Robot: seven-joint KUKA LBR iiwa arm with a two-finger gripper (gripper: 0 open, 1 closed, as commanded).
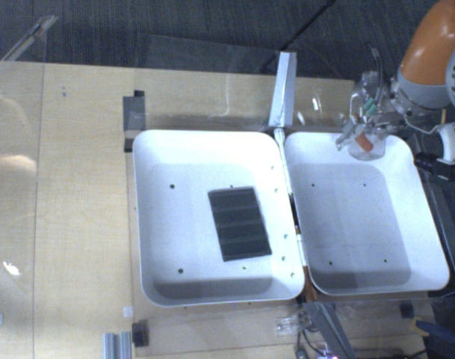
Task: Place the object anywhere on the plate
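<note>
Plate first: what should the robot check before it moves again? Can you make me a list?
1. Dark plate lies flat in the left bin: ok.
2. Plate top is bare, with room to set something down: ok.
3. Gripper is over the far corner of the right bin, not over the plate: not ok.
4. Small reddish object sits right at the gripper: ok.
5. Object truly held by the gripper: cannot tell, too blurry.
6. Way across the wall between the bins is free: ok.
</note>
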